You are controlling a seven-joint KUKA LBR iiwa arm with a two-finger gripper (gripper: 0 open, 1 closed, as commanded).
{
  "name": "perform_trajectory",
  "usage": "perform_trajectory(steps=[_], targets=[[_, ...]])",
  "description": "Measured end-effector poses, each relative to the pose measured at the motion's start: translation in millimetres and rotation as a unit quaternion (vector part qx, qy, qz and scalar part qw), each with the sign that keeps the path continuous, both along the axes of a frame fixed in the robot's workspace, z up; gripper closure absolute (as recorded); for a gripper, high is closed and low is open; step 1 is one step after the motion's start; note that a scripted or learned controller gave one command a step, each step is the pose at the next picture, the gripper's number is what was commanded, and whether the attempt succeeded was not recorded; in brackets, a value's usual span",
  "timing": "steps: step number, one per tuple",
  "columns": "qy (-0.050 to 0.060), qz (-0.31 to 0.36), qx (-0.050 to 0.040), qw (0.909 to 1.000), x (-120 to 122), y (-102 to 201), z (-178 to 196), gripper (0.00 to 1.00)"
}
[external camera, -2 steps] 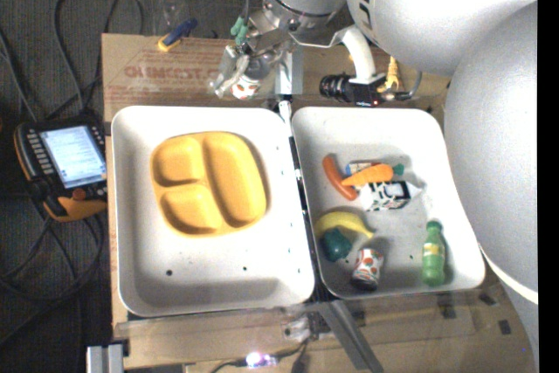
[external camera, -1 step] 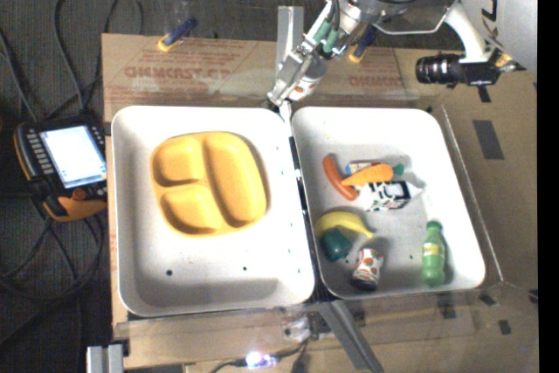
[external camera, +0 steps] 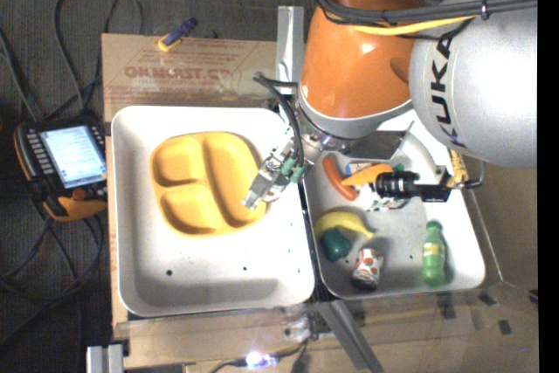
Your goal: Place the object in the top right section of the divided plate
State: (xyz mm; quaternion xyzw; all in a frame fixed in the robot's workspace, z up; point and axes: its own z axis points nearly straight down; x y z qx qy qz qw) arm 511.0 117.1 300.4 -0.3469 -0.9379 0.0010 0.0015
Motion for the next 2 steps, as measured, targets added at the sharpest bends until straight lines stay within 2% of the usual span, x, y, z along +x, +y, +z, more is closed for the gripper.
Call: perform_trajectory(steps=[1, 2], targets=[[-0.009, -0.070, 0.0039, 0.9975, -20.9, 21.1, -198.2, 1.00], [-0.012, -0.195, 0.0051, 0.9807, 62.0, -0.3, -206.6, 1.00]])
